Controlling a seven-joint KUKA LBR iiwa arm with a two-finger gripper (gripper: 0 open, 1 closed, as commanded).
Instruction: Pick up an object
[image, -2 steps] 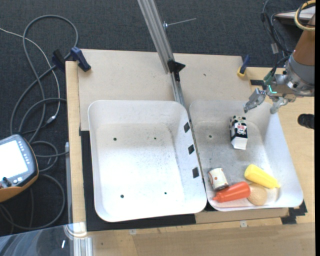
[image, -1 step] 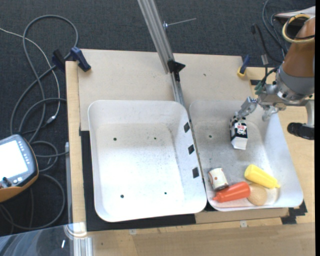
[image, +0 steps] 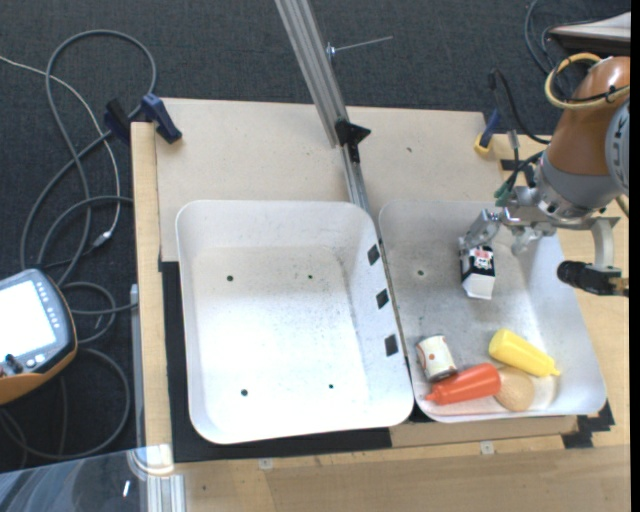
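Nearest the camera, at the right bin's (image: 585, 330) front edge, lie a carrot (image: 463, 384), a potato (image: 515, 392), a yellow corn cob (image: 521, 352) and a small can (image: 435, 356); farther back, mid-bin, a small white-and-black carton (image: 479, 271) stands roughly upright, long axis tilted a little toward the bin's front; the gripper (image: 482, 232) sits right at its top, slightly behind; I judge the carton the target, though I cannot tell the gripper's state.

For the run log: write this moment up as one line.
arm: over right bin | gripper: at top of small carton, grasp unclear | carton: upright in bin | near corner: can, carrot, yellow item
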